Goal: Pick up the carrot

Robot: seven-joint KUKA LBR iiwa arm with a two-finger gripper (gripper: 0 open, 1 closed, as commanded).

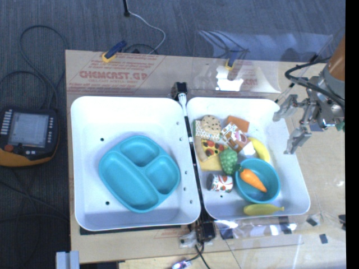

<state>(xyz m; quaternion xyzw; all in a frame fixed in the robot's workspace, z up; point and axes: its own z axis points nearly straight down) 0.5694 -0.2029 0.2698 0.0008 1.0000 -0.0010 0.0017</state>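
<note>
Carrot (252, 179), small, orange and plastic, lay slantwise inside the round blue bowl (273, 175) at the front of the right white bin (291, 161), close beside the green broccoli piece (229, 161), untouched. Two-finger gripper (294, 125) hung over that bin's right rim, well apart from the bowl, fingers spread and pinching nothing. Best served, by this reading, by travelling left and forward above the bowl, turning across the carrot's narrow width, then descending straight between bowl wall and broccoli before closing.
</note>
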